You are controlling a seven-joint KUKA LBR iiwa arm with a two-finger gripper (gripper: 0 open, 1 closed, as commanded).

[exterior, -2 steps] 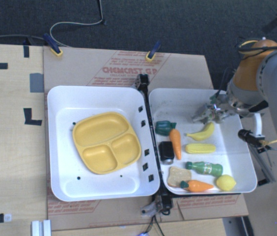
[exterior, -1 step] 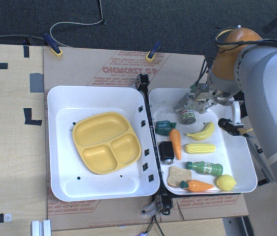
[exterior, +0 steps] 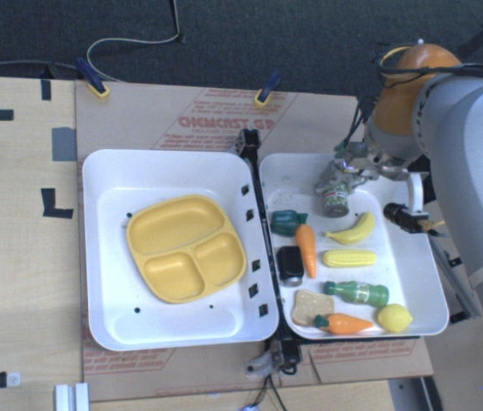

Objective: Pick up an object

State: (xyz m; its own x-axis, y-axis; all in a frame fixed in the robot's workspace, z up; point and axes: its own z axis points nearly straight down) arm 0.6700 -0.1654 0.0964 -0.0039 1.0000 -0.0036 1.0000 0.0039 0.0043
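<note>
The fingers seem clamped on a small can in the right bin.

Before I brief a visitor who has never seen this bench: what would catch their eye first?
Probably the yellow divided tray lying alone in the left bin. Then the toy food crowding the right bin: carrots, banana, corn, lemon. The gripper hangs over that bin's far end.

Two white bins sit on brown cardboard printed with red lettering. The left bin holds a yellow divided tray. The right holds orange carrots, a yellow banana, yellow corn, a green bottle and a yellow lemon.
</note>
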